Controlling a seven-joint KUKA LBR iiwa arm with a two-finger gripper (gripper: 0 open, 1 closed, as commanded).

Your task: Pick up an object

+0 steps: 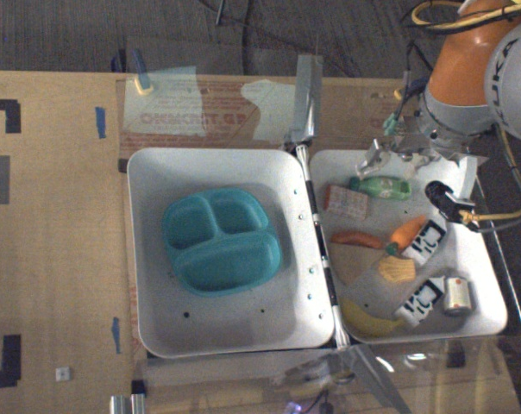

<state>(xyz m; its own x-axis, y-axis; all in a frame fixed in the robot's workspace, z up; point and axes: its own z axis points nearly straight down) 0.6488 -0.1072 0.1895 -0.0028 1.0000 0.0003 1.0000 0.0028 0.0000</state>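
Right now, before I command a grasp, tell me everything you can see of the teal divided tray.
The teal divided tray looks like moulded plastic, with rounded corners: two smaller compartments along the far side and one large one nearer the camera. It lies flat, turned at a slight angle, near the middle of the left bin. It holds nothing, and only the bin floor touches it.
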